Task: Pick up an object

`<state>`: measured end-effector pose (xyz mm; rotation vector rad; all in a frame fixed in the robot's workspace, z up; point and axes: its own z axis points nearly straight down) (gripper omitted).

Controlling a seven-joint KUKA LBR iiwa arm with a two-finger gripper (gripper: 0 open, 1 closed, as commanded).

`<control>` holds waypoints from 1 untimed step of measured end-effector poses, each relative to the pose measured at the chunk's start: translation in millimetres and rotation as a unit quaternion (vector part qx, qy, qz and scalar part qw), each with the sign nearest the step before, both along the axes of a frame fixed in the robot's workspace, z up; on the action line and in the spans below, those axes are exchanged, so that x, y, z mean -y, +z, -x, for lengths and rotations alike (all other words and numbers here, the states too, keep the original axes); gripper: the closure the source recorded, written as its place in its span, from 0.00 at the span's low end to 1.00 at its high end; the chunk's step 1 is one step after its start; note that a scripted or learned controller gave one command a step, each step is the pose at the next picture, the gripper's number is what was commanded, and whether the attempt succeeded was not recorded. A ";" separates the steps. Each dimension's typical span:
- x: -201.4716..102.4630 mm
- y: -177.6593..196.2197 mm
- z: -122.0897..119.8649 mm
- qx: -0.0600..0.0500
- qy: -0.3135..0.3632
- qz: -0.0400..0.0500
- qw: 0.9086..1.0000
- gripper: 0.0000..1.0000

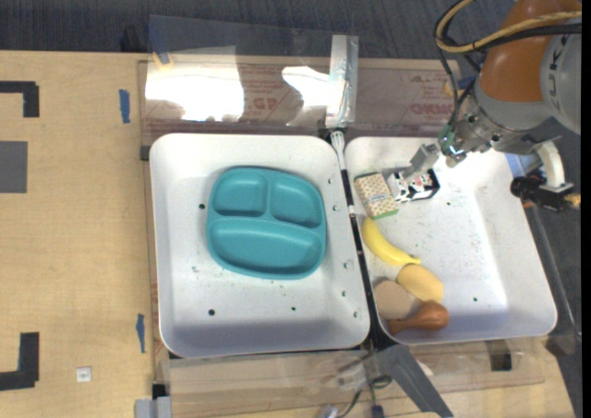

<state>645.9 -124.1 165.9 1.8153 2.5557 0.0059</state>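
Note:
In the right bin [499,250] lie a small patterned packet [374,195], a yellow banana [399,264], a pale tan rounded object [395,299] and a reddish-brown object [423,316]. The banana runs from below the packet down toward the bin's front left corner, where the tan and brown objects sit against it. My gripper [413,184] hangs low in the bin's back left part, just right of the packet and close to it. Nothing can be seen held in it.
The left bin [175,222] holds a teal divided plate [268,220]. A clear plastic sheet [249,84] and a cardboard wall stand behind both bins. The arm's orange band [522,65] and its cables hang over the right bin's back right corner.

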 end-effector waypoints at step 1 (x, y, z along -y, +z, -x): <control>35.2 -48.4 -8.6 0.010 -0.076 0.000 0.997 0.00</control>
